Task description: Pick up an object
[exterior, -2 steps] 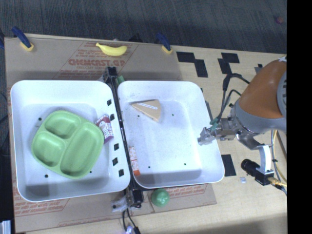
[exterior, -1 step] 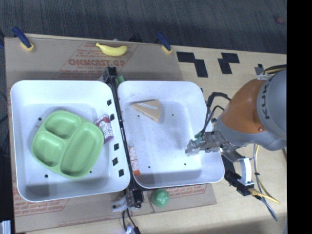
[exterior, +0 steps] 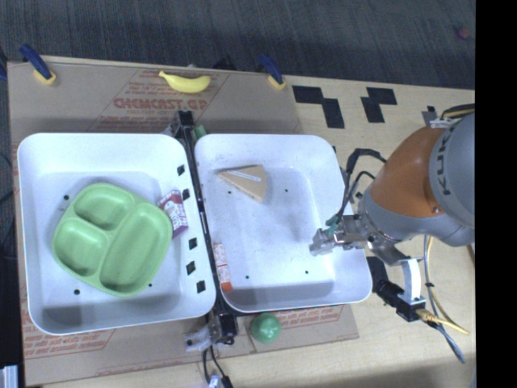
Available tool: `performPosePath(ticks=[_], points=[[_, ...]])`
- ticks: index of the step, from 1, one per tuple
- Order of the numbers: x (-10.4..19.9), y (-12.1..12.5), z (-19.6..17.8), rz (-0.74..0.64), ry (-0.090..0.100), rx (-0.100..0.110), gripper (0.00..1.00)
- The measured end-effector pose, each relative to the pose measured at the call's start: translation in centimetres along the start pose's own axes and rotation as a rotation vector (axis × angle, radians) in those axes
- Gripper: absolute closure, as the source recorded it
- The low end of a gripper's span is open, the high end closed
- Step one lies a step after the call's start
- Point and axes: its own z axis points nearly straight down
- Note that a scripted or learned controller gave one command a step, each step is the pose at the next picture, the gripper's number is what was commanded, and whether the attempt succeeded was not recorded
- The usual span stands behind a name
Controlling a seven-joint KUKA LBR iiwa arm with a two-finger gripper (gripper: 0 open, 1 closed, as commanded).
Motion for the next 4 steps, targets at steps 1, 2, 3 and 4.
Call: performPosePath(ticks=[1,2,3,4], points=[[0.0,0.1,-1.0,-0.005,-0.001,-0.001,1.0],[2.1,0.5,-9.2,0.005,-0.001,-0.006,1.0],[0.0,-0.2,4.6,0.004,0.002,0.002,1.0],[0.0,-0.1,3.6,-0.001,0.001,0.001,1.0]])
